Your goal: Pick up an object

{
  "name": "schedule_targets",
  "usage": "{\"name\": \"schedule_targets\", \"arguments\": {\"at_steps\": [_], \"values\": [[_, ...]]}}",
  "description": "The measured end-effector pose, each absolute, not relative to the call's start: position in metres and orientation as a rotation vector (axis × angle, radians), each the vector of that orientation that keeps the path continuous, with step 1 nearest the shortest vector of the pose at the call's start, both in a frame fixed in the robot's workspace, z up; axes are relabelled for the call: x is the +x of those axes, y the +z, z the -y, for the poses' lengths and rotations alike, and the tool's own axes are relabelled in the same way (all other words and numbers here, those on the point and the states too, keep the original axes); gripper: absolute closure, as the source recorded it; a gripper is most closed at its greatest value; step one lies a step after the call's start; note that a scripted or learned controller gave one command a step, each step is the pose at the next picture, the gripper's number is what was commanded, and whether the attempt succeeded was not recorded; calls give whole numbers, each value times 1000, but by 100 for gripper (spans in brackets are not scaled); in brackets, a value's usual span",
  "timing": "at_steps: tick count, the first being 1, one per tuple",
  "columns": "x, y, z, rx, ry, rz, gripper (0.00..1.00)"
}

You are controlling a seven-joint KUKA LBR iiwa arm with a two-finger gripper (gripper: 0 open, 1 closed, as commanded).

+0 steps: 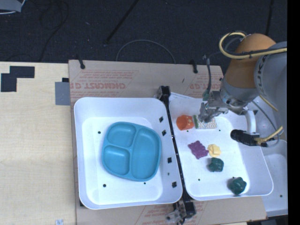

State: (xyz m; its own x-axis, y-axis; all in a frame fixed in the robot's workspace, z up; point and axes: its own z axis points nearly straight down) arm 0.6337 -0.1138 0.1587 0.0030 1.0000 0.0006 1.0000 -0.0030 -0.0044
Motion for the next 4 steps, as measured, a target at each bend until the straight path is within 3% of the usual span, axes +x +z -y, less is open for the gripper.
{"name": "schedule_targets", "arguments": {"at_steps": [1, 2, 3, 4], "values": [[635, 222, 117, -2224, -3, 2223, 100], [635, 207, 117, -2221, 5, 2218, 100], [626, 211, 62, -2214, 3, 2223, 100], [604, 211, 23, -2215, 5, 2221, 100]]}}
